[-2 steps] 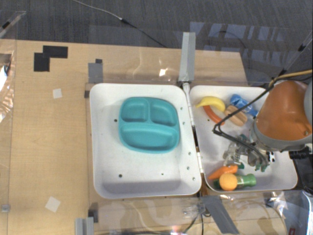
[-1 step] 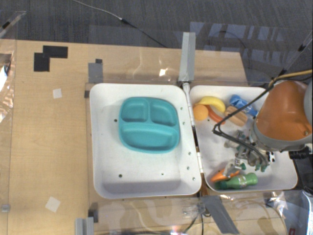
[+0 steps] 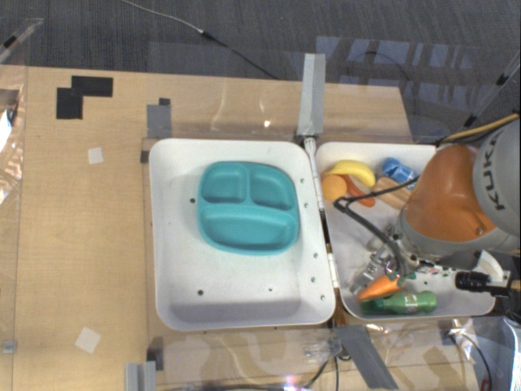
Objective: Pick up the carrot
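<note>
Orange tapered carrot (image 3: pixel 380 287) lies directly beneath the two-finger gripper (image 3: pixel 381 269), touching it; grip state cannot be told. Judged: approach complete, lift not yet done.

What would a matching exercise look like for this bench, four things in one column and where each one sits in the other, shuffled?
Things:
1. teal tray
2. carrot
3. banana
4. green bottle

Places:
A. back of the right bin, near the divider
B. along the right bin's front wall
C. middle of the left bin
D. at the gripper, just behind the green bottle

Pairs: 1-C, 2-D, 3-A, 4-B
</note>
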`<state>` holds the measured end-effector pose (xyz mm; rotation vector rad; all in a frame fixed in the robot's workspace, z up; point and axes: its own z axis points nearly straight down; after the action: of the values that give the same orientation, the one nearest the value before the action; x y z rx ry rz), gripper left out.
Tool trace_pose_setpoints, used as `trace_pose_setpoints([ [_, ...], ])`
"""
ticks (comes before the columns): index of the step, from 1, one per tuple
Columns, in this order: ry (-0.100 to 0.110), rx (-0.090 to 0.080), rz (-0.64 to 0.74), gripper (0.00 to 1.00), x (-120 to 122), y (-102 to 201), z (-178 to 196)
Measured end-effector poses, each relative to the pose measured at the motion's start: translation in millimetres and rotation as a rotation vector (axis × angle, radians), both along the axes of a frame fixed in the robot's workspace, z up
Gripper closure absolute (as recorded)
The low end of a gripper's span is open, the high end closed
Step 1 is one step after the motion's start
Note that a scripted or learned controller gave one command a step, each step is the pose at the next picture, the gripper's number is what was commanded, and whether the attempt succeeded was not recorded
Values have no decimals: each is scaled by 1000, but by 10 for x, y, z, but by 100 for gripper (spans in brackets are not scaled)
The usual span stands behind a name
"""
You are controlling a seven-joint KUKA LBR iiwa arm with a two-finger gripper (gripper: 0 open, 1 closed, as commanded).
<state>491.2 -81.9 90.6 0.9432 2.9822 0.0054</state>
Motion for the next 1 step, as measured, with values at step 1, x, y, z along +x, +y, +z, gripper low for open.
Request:
trace_pose_setpoints([
  [1,-11,0,7,100,41,12,129],
])
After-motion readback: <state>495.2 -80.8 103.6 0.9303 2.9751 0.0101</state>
